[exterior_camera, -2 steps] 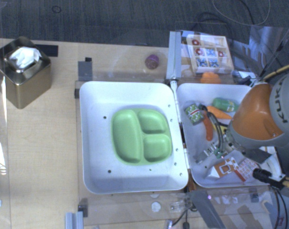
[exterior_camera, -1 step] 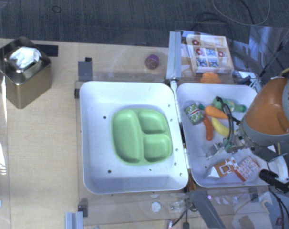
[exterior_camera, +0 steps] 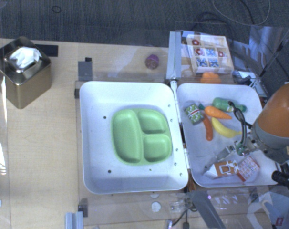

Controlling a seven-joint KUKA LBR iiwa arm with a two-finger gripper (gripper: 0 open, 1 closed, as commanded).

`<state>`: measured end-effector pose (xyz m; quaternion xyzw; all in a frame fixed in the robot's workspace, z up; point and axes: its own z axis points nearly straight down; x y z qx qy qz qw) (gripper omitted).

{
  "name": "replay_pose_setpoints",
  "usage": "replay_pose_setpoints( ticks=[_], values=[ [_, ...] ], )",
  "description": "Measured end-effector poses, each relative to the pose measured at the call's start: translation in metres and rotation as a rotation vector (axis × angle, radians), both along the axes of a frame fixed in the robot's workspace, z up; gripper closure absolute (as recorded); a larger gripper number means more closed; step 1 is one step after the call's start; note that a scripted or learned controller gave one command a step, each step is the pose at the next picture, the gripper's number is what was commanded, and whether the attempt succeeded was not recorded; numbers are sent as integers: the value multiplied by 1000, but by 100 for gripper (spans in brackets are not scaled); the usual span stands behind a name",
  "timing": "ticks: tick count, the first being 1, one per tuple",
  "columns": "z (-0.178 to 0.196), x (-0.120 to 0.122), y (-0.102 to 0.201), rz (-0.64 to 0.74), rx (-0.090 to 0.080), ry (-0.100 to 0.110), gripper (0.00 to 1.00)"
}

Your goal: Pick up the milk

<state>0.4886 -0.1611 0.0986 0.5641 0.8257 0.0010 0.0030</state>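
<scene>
The milk (exterior_camera: 227,169) is a small white and orange carton lying on its side near the front of the right bin (exterior_camera: 198,142). My gripper (exterior_camera: 220,158) reaches in from the right, hanging low over the bin floor. Its tip is just to the upper left of the carton, very close to it. From this view I cannot make out whether it touches the carton. Nothing is seen held between the fingers.
In the right bin lie a red mesh packet (exterior_camera: 248,168) beside the milk, a banana (exterior_camera: 225,128), a sausage (exterior_camera: 209,129), a carrot (exterior_camera: 217,112), a green bottle (exterior_camera: 227,104) and a green carton (exterior_camera: 193,113). The left bin (exterior_camera: 94,142) holds a green divided tray (exterior_camera: 141,136).
</scene>
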Motion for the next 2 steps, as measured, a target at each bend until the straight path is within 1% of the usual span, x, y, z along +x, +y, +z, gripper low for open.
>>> replay_pose_setpoints(
  ticks=[1, 2],
  values=[
    [-8, 4, 65, 356, -7, -13, 0],
    [-8, 5, 62, 41, 0, -15, 0]
  ],
)
